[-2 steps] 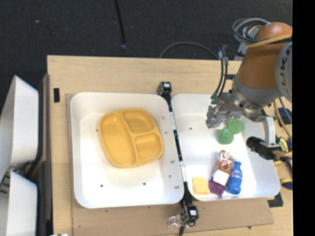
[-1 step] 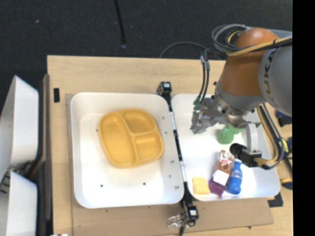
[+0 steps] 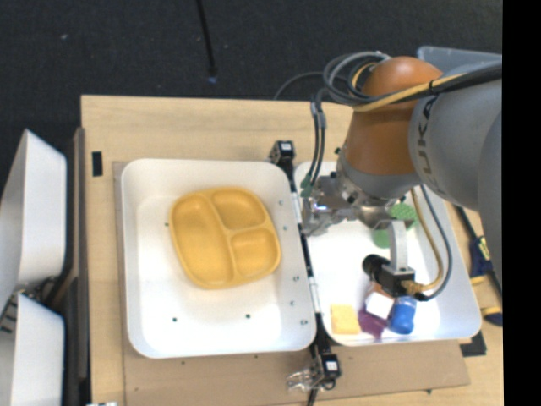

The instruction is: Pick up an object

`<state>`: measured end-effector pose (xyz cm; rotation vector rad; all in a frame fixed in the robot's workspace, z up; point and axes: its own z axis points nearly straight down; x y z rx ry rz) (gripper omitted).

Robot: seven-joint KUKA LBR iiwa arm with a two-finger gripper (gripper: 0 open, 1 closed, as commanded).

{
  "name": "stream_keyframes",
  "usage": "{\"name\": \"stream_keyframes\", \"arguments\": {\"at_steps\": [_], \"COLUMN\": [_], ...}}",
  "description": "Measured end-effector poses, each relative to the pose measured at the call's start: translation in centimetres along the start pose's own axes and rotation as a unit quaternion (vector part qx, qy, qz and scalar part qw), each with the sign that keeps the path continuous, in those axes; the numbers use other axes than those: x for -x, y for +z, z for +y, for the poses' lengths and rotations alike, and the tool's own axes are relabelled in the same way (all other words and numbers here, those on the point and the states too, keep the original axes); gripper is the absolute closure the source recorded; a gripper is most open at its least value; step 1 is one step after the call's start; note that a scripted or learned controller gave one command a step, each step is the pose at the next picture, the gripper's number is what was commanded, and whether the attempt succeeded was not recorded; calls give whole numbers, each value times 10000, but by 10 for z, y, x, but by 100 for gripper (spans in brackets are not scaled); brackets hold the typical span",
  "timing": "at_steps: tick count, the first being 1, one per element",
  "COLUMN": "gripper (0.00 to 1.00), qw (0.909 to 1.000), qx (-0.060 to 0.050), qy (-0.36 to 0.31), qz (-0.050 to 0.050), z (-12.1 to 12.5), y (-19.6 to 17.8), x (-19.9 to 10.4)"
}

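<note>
Approach step: gripper [image 3: 336, 209], opening not discernible, above right bin [image 3: 347, 260]; next, descend squarely onto near yellow block [image 3: 344, 318].

The grey arm [image 3: 461, 142] stretches in from three o'clock. Its orange band [image 3: 385, 125] sits at about one o'clock, pointing steeply down, and the gripper [image 3: 325, 208] hangs just beyond centre toward three o'clock.
</note>
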<state>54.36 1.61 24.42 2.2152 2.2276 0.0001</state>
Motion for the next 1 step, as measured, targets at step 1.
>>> {"name": "stream_keyframes", "arguments": {"at_steps": [1], "gripper": [100], "qw": [10000], "qx": [-10], "qy": [-9], "qz": [9], "z": [-7], "y": [0], "x": [-46]}}
